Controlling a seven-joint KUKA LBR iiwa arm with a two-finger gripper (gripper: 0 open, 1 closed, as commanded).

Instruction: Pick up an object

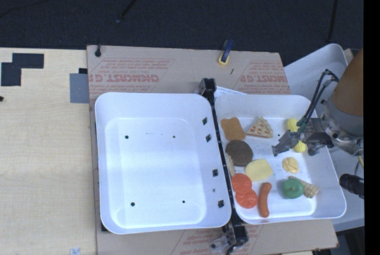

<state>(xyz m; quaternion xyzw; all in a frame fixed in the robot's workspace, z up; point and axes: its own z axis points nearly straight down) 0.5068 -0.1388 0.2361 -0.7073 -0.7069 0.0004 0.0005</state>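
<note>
Plastic toy foods lie crowded in the right white bin (332, 212), so the grey two-finger gripper (295, 142) hangs low over its far side, beside a small yellow round piece (300, 147). Whether its claw grips anything, I cannot tell.

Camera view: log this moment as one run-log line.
arm: over right bin | gripper: low among toy food, nothing seen held | nearest: small yellow piece | left bin

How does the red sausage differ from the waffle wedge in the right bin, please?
The red sausage is long, smooth and rounded; the waffle wedge is flat, triangular, tan and gridded. The sausage lies near the front wall of the right bin; the wedge lies near the back. Both rest loose, apart from the gripper.
</note>
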